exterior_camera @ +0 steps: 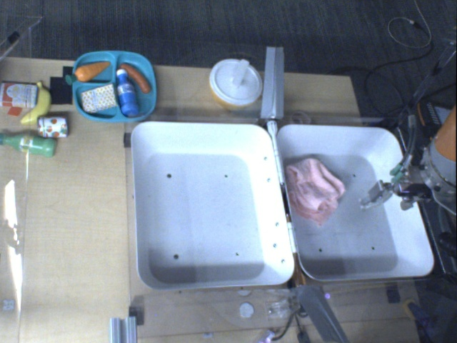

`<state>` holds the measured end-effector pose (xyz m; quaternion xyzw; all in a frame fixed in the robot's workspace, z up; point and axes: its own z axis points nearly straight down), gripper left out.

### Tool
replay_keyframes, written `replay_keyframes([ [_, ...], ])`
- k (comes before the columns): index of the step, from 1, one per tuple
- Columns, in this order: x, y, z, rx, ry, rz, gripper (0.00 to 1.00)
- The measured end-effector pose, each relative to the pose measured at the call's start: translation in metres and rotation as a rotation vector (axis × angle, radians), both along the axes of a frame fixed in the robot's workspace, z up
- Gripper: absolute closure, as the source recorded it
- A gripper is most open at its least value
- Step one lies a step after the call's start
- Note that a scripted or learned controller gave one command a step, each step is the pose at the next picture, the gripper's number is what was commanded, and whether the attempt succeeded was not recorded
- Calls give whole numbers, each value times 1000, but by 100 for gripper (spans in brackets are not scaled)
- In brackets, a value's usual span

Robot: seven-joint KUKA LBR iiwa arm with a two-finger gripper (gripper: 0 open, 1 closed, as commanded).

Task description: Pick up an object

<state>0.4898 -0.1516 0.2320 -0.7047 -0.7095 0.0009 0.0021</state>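
At the upper left sat a blue tray (146, 91) with toy food. A banana (37, 104), a small can (53, 126) and a green bottle (28, 144) lay beside it. A yellow lidded cup (235, 83) stood at the top middle.

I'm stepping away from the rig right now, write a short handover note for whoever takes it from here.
Gripper: low inside the right bin, right of the pink cloth and apart from it; nothing seen between its fingers.
Things: the crumpled pink cloth lies in the right bin near the divider. The left bin sits beside it.
Done: arm has reached into the right bin.
Left: close on the cloth and lift it; nothing is picked up yet.
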Motion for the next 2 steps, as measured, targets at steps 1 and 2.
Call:
replay_keyframes([
  [1,21,60,-127,1,-2,362,0],
  [2,69,57,-142,-4,-16,294,0],
])
